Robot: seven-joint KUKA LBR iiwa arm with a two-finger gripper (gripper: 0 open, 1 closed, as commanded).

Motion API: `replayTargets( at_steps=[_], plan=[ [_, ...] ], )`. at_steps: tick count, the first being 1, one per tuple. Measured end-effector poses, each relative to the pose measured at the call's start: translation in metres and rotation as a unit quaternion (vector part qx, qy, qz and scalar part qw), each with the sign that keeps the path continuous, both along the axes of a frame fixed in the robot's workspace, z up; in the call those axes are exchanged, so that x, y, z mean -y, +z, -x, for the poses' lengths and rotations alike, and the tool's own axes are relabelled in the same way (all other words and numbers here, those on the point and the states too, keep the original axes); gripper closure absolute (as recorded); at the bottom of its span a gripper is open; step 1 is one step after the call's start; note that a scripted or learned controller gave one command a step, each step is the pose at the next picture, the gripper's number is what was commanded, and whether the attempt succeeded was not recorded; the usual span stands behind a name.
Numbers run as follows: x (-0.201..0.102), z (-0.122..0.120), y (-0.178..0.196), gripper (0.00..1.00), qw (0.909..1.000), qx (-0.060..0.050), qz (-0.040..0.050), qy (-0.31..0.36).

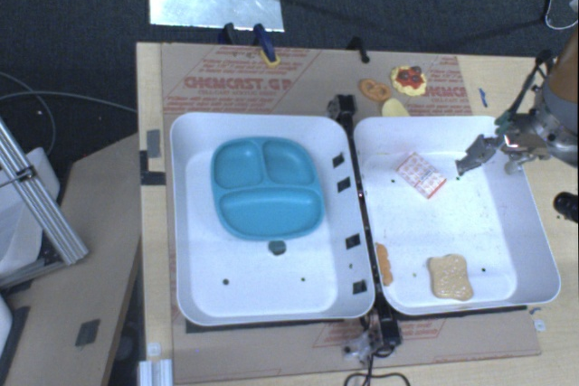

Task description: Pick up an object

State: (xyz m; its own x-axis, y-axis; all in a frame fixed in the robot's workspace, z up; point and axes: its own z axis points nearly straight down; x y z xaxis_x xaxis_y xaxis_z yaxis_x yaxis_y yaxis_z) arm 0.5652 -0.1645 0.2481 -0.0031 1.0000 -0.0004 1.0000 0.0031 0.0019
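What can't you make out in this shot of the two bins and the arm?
- Gripper, camera view: small and blurred, so the state of its jaws is unclear.
- Arm: cut off by the right edge.
- Small dark object below the blue divided plate: too small to identify.
- Orange item by the divider: partly hidden by the bin wall.
- Red-patterned packet: print too small to read.
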Motion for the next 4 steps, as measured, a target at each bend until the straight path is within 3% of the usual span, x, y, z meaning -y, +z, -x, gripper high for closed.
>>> replayTargets(
  at_steps=[1, 2, 3, 4],
  plan=[
    [-0.095, -0.026, -0.067, 0.0, 1.0, -0.002, -0.0019, 0.005],
    [-0.007, -0.039, -0.165, 0.0, 1.0, 0.001, 0.0012, -0.003],
    [-0.01, -0.042, -0.147, 1.0, 1.0, 0.006, 0.003, -0.001],
    [-0.04, -0.028, -0.161, 1.0, 1.0, 0.004, 0.0023, 0.001]
  ],
)
